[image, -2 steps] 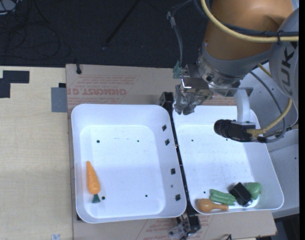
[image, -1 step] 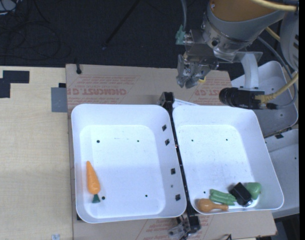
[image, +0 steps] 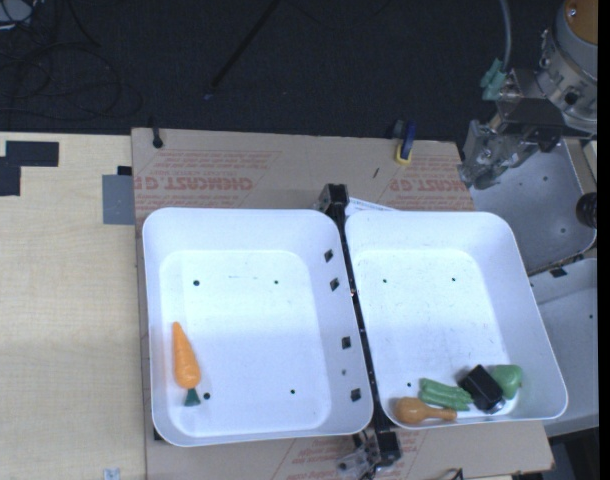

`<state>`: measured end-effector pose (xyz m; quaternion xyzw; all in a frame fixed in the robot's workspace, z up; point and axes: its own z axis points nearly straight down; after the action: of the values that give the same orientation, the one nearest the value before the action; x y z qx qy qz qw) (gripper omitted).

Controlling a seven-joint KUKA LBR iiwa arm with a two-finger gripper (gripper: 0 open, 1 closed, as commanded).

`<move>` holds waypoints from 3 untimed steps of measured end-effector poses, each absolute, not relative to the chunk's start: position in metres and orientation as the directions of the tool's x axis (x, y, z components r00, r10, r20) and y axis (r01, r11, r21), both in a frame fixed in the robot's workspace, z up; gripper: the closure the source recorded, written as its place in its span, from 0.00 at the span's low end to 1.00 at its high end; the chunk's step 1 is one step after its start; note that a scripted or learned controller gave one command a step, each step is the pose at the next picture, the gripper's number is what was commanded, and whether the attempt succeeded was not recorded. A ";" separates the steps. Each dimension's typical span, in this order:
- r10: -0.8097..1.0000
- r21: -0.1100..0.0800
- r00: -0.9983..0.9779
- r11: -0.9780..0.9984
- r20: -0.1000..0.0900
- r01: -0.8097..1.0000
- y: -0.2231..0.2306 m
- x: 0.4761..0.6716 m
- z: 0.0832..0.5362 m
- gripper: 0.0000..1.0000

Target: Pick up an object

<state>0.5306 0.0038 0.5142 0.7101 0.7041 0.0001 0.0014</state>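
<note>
Two white bins (image: 425, 238) sit side by side on a brown cardboard sheet (image: 285, 173) laid over the pale wooden bench (image: 55, 318). Black clips (image: 337, 285) run between them. A yellow-and-blue clamp (image: 405, 143) grips the sheet's far edge. Cables (image: 45, 28) trail far left.

— Reading you my colour list. Left bin (image: 155, 268): white, a few small dark dots on its floor. In it I log one carrot (image: 185, 358), orange, with a dark green tip.

— And the right bin (image: 530, 288)?

— White too, same dark dots. I count a tan-orange pear (image: 422, 411), a green bean pod (image: 445, 395), a black block (image: 481, 387) and a paler green piece (image: 508, 376).

— Underneath?

— Brown cardboard (image: 285, 173) with red print. Pale wood bench (image: 55, 308) bearing black and grey patches.
</note>
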 end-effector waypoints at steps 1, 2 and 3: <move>1.000 -0.001 -0.013 0.013 0.002 1.000 0.123 0.529 0.539 1.00; 1.000 -0.003 -0.008 0.008 0.000 1.000 0.202 0.539 0.536 1.00; 1.000 -0.019 0.012 -0.012 -0.008 1.000 0.088 0.553 0.394 1.00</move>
<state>0.5530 0.0875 0.3935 0.7112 0.7029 -0.0095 -0.0041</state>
